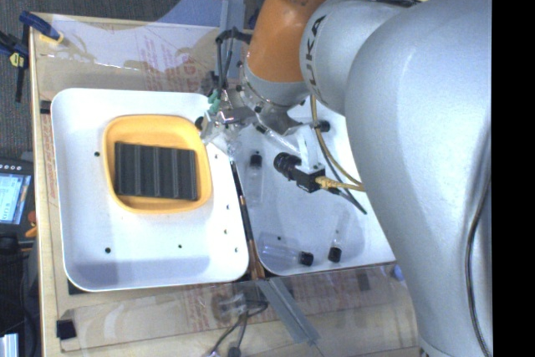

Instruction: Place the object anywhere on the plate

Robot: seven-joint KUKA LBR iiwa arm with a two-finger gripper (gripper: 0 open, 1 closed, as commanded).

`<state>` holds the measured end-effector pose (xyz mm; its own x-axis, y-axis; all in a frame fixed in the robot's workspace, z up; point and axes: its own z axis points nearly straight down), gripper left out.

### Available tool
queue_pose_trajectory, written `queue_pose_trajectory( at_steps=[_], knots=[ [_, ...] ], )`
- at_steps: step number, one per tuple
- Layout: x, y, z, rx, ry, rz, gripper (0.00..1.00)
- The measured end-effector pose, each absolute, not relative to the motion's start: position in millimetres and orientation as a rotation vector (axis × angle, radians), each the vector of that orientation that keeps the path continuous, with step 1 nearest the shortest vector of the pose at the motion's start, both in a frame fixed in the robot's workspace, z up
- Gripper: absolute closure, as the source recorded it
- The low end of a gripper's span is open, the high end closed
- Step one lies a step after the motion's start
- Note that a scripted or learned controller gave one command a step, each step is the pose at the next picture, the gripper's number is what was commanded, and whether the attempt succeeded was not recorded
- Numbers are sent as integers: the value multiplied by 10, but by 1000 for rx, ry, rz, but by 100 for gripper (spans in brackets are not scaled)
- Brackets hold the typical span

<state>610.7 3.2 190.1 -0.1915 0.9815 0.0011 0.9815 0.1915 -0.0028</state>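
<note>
I judge this the carry step: my claw (pixel 216 114) hangs over the yellow plate (pixel 155 132) edge in the left bin (pixel 125 263) (grip and object unreadable), so next comes lowering inward.

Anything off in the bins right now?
Nothing stands out. The plate sits flat and square in the left bin, unmarked. The gripper is at the seam between the bins, by the plate's right edge. The right bin looks undamaged.
</note>
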Motion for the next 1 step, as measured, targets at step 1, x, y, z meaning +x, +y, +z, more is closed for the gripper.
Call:
queue_pose_trajectory(
  at_steps=[1],
  knots=[
    [6108,33,1905,-1996,-2423,2,0]
  ],
)
